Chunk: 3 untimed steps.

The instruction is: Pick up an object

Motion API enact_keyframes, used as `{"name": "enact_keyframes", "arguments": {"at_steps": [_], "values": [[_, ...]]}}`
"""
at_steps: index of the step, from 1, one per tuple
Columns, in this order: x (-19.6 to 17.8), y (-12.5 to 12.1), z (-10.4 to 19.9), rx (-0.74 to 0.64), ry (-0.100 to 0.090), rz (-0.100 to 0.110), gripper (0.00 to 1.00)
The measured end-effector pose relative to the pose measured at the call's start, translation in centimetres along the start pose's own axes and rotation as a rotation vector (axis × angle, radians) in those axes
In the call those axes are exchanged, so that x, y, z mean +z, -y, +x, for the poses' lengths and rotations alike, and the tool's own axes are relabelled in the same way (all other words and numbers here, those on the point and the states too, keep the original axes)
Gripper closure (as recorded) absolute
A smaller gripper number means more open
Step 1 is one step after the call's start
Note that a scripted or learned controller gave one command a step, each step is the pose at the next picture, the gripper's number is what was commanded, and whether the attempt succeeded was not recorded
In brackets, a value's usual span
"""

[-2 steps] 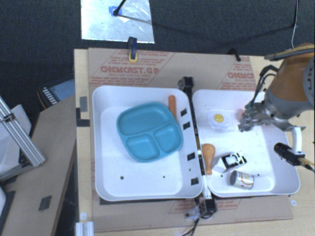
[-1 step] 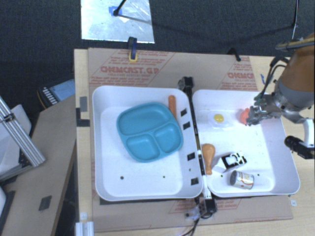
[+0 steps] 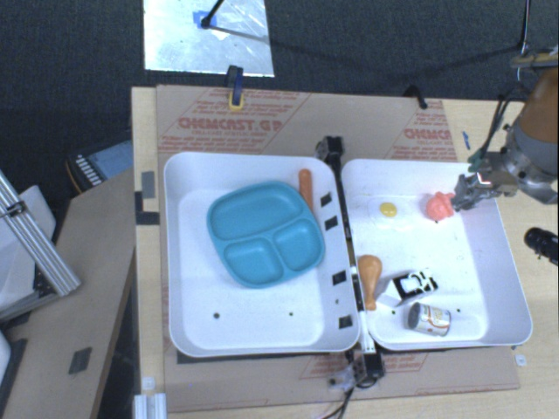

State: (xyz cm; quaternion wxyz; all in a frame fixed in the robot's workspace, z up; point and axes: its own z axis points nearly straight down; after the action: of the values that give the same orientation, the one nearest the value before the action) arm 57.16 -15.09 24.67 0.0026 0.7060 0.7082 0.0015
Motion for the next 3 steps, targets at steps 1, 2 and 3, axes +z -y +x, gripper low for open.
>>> {"name": "enact_keyframes", "arguments": {"at_steps": [1,2,3], "values": [[1.1,0.7,5.6,-0.005,-0.003,0.005,1.00],[0.5,0.3,10.5,-0.005,-0.002,0.004,1.00],[0.3,1.4,15.5,-0.003,-0.002,0.005,1.00]]}}
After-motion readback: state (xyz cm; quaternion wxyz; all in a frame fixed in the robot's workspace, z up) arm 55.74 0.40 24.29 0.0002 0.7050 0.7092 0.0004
